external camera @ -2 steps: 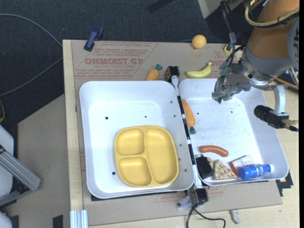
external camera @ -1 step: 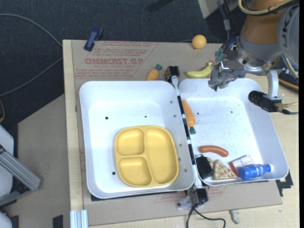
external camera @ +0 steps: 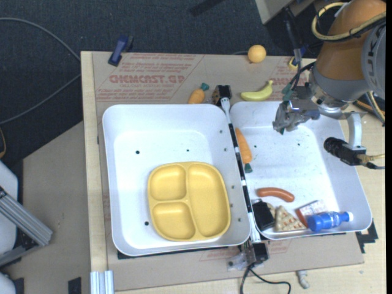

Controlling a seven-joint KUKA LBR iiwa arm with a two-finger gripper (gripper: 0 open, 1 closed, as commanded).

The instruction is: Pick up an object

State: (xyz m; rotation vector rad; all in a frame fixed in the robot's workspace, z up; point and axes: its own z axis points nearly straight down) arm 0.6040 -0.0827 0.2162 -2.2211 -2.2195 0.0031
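At the near edge of the right bin (external camera: 343,182) lies a blue bottle (external camera: 327,220), long axis running left-right, its white cap toward the right. Beside it sit a pizza slice (external camera: 286,219) and a red sausage (external camera: 275,194) lying crosswise. A carrot (external camera: 244,147) points along the bin's left wall. Farther back, the gripper (external camera: 286,126) hovers above the bin floor; whether it is parted or closed cannot be told.

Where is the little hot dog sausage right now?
The sausage lies in the right-hand bin, toward its near end, just above the pizza slice and left of the blue bottle.
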